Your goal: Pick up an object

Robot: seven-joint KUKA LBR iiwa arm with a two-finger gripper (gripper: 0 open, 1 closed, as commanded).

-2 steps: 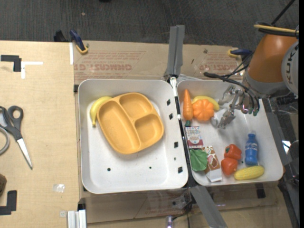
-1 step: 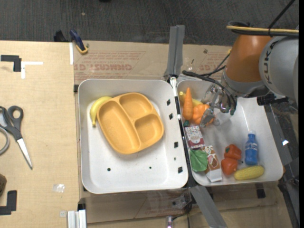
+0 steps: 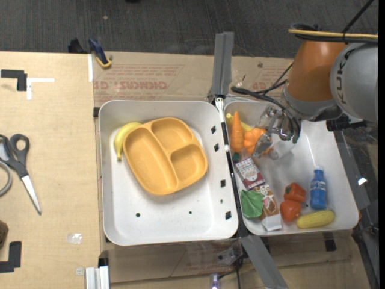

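Camera view: grey arm with orange band reaching in from the right, metal two-finger pincer point(image 3: 272, 138) low over the upper part of the right white bin point(image 3: 343, 179). Impossible to tell how far open, or whether holding anything. Just left of the pincer, touching or nearly so: orange plastic carrot point(image 3: 237, 131). Below and right: blue plastic bottle point(image 3: 317, 188), red pepper point(image 3: 293, 201), yellow corn cob point(image 3: 314, 219). Far left, in the left white bin point(image 3: 114, 221): orange divided plastic plate point(image 3: 163, 154) beside a yellow banana point(image 3: 123, 136).

Bright, even overhead light, soft faint shadows under the yellow divided plate point(image 3: 163, 155), mild glare on the white bins' point(image 3: 162, 221) glossy floors, sheen on the arm's orange band point(image 3: 313, 71), bench point(image 3: 48, 131) evenly lit, claw point(image 3: 274, 140) area slightly soft, overall moderately sharp, dark floor beyond
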